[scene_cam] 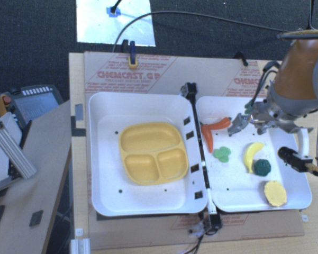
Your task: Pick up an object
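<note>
Camera view, cardboard-topped bench (148, 73), two white bins (103, 142), dark carpet (32, 25).

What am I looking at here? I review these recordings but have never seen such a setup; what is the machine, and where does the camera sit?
One camera looks down at a slant on a bench with two shallow white bins. The grey robot arm with an orange band reaches in from the right; its gripper hangs over the right bin, near an orange-red chilli-shaped toy. Whether it holds anything is unclear. That bin also holds an orange carrot-like piece, a small green piece, a yellow banana, a dark green lump and a yellow disc. The left bin holds a yellow three-compartment plastic tray.
</note>
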Controlling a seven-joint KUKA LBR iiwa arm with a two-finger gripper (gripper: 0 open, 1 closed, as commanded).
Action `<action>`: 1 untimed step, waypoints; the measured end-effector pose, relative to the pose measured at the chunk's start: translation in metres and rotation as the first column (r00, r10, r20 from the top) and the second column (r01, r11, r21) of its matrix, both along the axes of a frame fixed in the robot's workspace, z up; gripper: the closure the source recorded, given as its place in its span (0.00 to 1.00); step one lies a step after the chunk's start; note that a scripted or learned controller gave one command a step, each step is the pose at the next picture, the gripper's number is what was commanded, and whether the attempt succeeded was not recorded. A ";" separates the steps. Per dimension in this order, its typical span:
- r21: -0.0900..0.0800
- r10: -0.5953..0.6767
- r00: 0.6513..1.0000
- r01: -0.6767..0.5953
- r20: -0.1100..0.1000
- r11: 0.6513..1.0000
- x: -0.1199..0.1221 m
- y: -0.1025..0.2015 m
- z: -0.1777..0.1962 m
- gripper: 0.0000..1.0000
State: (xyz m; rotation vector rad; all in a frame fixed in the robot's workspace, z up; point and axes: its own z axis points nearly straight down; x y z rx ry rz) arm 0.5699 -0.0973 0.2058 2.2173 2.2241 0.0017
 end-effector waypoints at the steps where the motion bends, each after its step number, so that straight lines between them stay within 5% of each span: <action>1: 0.001 -0.002 1.000 0.002 -0.005 1.000 -0.010 0.000 -0.049 0.00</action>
